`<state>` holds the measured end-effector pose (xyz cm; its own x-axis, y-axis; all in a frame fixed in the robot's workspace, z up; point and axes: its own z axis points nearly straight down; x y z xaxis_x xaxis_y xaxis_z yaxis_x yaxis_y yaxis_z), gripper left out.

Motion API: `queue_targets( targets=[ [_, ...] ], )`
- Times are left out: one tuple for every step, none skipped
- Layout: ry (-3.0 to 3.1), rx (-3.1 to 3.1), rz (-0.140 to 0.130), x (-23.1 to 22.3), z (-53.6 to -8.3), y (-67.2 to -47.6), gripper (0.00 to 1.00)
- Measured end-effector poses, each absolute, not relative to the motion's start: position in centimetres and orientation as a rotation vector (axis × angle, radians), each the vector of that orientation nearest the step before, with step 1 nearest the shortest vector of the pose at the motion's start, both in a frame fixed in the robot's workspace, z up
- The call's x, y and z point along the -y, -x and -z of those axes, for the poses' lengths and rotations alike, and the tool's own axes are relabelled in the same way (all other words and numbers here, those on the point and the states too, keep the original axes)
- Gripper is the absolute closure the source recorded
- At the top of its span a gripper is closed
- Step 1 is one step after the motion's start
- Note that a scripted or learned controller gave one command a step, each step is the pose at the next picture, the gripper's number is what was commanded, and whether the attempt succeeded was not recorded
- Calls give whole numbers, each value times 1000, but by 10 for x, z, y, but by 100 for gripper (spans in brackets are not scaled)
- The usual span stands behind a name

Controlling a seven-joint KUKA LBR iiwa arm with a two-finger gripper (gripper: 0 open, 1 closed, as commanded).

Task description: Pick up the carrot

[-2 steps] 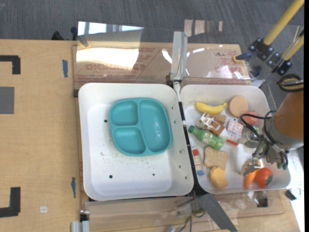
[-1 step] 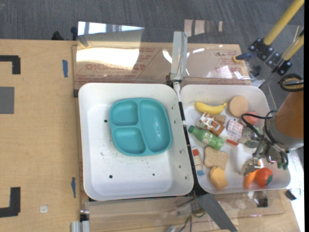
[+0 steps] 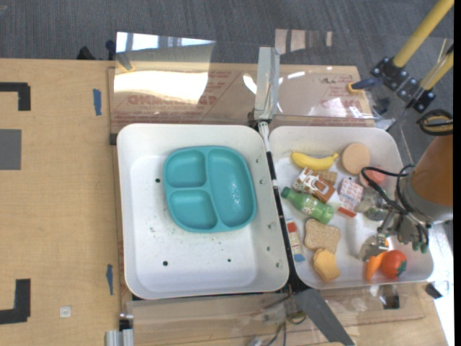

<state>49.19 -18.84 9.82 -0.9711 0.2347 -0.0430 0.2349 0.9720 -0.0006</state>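
Low over the near right corner of the right bin [image 3: 403,153], my gripper [image 3: 377,246] hangs just above the carrot [image 3: 372,266], a small orange piece lying beside a red-orange tomato [image 3: 393,264] at the bin's front wall. Whether I am clamped on anything or standing apart I cannot tell from this angle; my own wrist and cabling blur into the clutter, and nothing orange shows plainly between my tips. By my reading the approach is made and the pick itself remains: the carrot rests on the bin floor, not lifted, so closing, gripping and raising are all left to do. The tomato, touching or nearly touching the carrot, could be nudged or taken by mistake. Around it lie a banana [image 3: 314,160], a round tan bun [image 3: 355,158], a green bottle [image 3: 308,202], a slice of bread [image 3: 321,234], a yellow cheese block [image 3: 326,264] and small printed packets [image 3: 351,192], their lettering too small to read. In the left bin [image 3: 137,215] sits a teal divided plate [image 3: 209,188]. Red print runs across the cardboard sheet [image 3: 166,99] behind the bins, but glare leaves it illegible.
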Motion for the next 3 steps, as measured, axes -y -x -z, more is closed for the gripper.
queue_targets(
  targets=[
    [-410, -3072, 12, 179, -98, -492, 0],
    [-311, -3084, 19, 177, -98, -491, 0],
    [-306, -3068, 20, 176, -111, -496, 100]
  ],
)
